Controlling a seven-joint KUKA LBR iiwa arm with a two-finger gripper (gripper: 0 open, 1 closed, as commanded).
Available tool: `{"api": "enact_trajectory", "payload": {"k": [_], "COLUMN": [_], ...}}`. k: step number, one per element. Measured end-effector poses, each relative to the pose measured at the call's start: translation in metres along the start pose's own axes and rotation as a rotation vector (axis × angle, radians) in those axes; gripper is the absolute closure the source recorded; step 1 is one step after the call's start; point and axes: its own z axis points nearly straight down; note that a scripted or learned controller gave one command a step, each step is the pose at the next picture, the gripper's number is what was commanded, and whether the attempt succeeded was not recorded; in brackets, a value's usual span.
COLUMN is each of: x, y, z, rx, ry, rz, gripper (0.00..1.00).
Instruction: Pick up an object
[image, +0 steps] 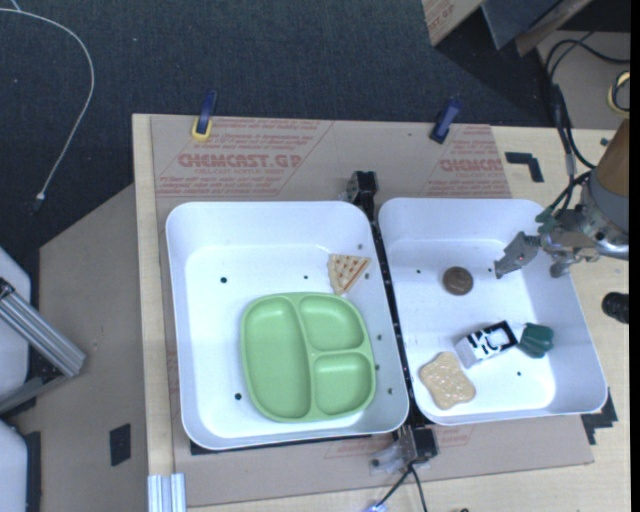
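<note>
Camera view: glossy green sectioned plate (305, 357), round brown cookie (458, 281), smooth white bins (200, 300).

Right bin (420, 225) centre open btwn brown disc (458, 281) & carton (487, 342).

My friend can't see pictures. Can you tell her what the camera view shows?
A grey robot arm's two-finger gripper hangs open over the right white bin, which holds a small round brown object, a black-and-white box, a dark green lump and a tan toast-shaped piece. The left white bin holds a light green divided plate and a tan waffle-patterned wedge.
</note>
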Motion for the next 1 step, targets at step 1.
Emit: {"api": "enact_trajectory", "payload": {"k": [1], "x": [0.0003], "y": [0.0028], "z": [-0.0062], "rx": [-0.012], "ry": [-0.003], "rz": [-0.003], "gripper": [0.0]}}
